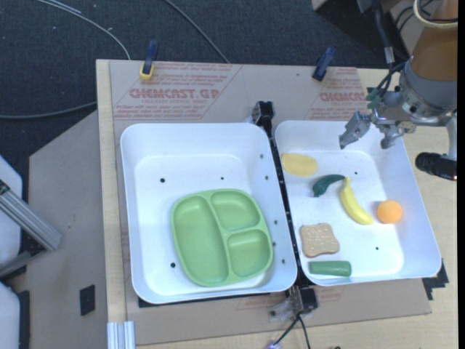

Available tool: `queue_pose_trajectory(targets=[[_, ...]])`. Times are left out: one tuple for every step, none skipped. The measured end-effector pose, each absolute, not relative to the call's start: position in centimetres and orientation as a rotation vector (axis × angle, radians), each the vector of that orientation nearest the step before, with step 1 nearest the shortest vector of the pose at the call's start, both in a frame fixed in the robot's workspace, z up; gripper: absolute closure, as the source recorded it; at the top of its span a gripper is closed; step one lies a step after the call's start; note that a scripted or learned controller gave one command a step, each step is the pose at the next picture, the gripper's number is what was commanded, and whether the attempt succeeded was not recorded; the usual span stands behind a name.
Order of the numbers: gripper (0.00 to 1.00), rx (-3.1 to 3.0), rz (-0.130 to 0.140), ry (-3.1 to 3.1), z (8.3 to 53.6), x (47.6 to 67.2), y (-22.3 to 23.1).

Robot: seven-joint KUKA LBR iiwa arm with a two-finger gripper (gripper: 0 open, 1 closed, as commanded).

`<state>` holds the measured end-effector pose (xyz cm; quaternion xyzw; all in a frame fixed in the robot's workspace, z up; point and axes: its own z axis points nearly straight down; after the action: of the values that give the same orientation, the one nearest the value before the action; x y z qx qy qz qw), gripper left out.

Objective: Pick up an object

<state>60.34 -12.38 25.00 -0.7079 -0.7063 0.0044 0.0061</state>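
Note:
The right bin (407, 264) holds a pale yellow lemon-shaped piece (299, 164), a dark green curved pepper (327, 184), a yellow banana (355, 203), an orange ball (389, 211), a slice of toast (319, 240) and a green cucumber (330, 268). My gripper (371, 131) hangs over the far side of this bin, above and to the right of the lemon piece. Its two fingers are spread apart with nothing between them.
The left bin (145, 151) carries a green divided plate (221, 235). Black clamps (263, 112) sit at the joint between the bins. Blue clips (323, 64) hold the cardboard at the back edge. The arm's grey and orange body (436, 57) stands at the upper right.

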Motion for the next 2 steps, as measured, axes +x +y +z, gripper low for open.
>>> queue_pose_trajectory(targets=[[0.0, -2.22, 0.001, -2.22, 25.7, 60.6, -12.4], [0.0, -2.217, 0.006, -2.216, 19.8, 60.4, -11.5]])
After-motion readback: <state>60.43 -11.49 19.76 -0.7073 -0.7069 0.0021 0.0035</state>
